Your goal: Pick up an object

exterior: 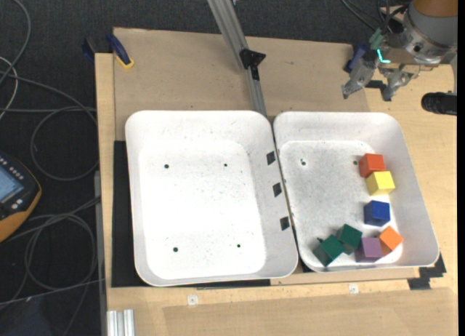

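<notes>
My gripper (370,87) hangs above the bench just behind the right bin (320,182), at the upper right, fingers spread apart with nothing between them. Several small blocks lie along the right bin's right and front sides: a red-orange block (373,164), a yellow block (381,182), a blue block (377,212), an orange block (391,238), a purple block (371,247) and two dark green blocks (340,244). The gripper is well clear of all of them.
The left bin (196,196) sits beside the right one. A grey metal rail (232,29) slants across the back of the bench. Cables lie on the dark floor to the left, and a blue-and-yellow clamp (120,51) sits at the bench's far left corner.
</notes>
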Tool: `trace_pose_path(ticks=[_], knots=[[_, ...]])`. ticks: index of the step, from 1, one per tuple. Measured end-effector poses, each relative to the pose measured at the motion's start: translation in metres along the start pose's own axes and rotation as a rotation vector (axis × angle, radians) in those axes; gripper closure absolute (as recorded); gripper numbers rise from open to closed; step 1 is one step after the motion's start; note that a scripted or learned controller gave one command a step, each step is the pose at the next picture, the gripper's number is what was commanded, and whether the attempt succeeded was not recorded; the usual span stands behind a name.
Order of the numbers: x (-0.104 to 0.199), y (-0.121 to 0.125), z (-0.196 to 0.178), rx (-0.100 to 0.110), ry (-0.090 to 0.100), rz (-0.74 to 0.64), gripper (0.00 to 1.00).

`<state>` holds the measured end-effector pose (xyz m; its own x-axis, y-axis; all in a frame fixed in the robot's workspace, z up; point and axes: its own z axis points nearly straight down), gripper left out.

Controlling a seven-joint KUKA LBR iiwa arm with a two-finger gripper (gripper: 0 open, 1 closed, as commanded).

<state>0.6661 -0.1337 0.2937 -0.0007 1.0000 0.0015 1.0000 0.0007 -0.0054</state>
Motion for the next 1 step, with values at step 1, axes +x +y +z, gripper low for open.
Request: trace_pose_path(ticks=[1], knots=[[-0.0001,0.0005,-0.0033,-0.005,-0.002,-0.001,0.0]])
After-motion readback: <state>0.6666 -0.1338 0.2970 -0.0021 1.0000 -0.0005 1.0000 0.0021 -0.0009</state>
